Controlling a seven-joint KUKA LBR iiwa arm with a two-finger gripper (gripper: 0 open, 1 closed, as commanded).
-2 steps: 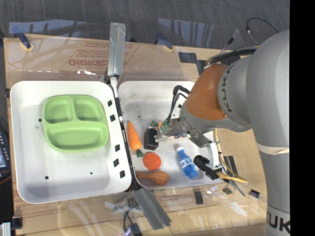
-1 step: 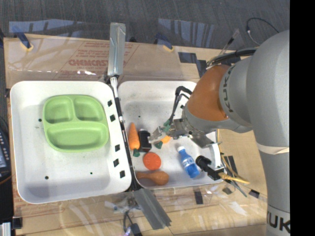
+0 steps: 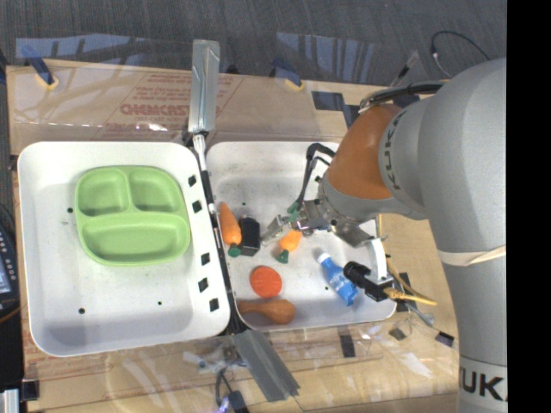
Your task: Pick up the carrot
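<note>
Against the right bin's (image 3: 258, 157) left wall lies the carrot (image 3: 228, 224), beside a black block (image 3: 250, 235). Near the bin's middle, the gripper (image 3: 291, 228) hangs spread over a small orange piece (image 3: 290, 241), apart from the carrot.
</note>
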